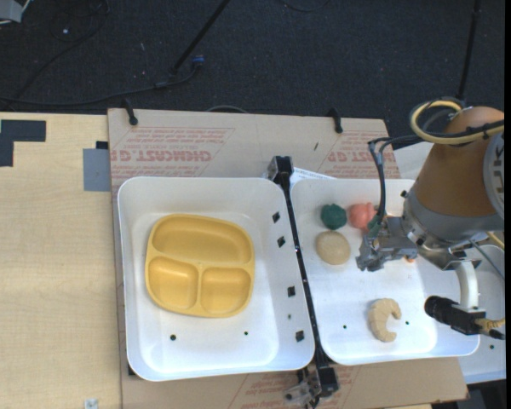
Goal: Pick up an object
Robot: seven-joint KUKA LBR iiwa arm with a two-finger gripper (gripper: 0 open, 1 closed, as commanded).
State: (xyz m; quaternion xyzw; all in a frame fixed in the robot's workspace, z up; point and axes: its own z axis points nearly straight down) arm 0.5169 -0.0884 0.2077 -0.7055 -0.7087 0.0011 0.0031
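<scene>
In the right bin lie a dark green round piece, a pink-red piece, a beige bun-like lump and a tan croissant. My gripper hangs low over this bin, just right of the beige lump and below the pink-red piece. Nothing shows between its fingers, and the arm's wrist hides most of them.
The left bin holds a yellow divided plate. A black divider runs between the two bins. The orange-banded arm covers the right bin's far right corner, with cables beside it. Brown cardboard lies under both bins.
</scene>
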